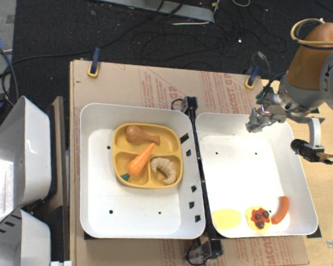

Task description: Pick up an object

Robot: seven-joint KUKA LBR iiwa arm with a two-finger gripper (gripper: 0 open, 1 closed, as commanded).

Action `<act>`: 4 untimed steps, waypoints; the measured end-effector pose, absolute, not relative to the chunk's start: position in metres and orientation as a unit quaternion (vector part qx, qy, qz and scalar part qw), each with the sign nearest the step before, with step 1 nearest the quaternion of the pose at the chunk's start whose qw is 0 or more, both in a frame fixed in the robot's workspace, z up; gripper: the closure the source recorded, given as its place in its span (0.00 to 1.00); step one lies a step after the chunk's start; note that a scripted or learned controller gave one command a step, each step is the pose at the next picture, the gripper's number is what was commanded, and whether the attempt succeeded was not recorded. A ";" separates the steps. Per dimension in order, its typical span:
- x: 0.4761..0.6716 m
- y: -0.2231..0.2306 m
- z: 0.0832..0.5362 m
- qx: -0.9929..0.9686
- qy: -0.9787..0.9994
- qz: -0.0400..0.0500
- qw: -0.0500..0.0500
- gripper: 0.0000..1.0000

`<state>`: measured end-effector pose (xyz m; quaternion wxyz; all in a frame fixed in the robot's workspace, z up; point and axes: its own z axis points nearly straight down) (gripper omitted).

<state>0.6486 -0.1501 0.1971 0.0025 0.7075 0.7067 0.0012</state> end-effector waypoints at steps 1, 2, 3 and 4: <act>0.655 -0.148 0.260 0.706 0.708 0.002 0.003 1.00; 0.646 -0.101 0.253 0.705 0.710 0.000 -0.001 1.00; 0.640 -0.040 0.253 0.704 0.710 0.000 -0.001 1.00; 0.644 0.016 0.237 0.704 0.710 0.000 -0.001 1.00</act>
